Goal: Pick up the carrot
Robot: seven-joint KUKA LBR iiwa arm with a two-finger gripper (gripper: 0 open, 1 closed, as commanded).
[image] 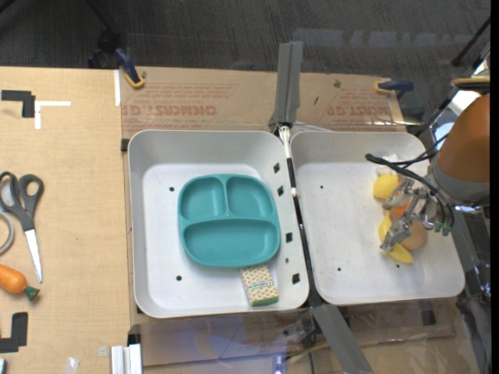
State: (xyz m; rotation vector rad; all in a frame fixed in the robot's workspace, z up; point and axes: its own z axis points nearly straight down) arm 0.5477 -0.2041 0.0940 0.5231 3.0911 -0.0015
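**Gripper low in the right bin, among yellow and orange items**

Nearest the camera, a small green-and-cream packet [260,286] lies at the near edge of the left bin [148,209], touching the near rim of a teal divided plate [229,220] in the middle of that bin; its print is too small to read.

At the right, the arm [466,150] reaches into the right bin [343,232]. Its gripper [405,220] sits low over a cluster of yellow pieces [385,187], and something orange [399,205] shows right at the fingers. Whether that is the task's carrot I cannot tell, nor how far the fingers are parted or whether they grip anything.

On the desk [70,209], well left of both bins, an orange carrot [13,280] with a green tip lies at the frame's edge, near a pair of scissors [23,216] with grey handles.

Behind the bins, flat cardboard [203,104] carries red printing seen upside down; I cannot read it reliably. Blue-and-yellow clamps [129,67] hold its far corners.
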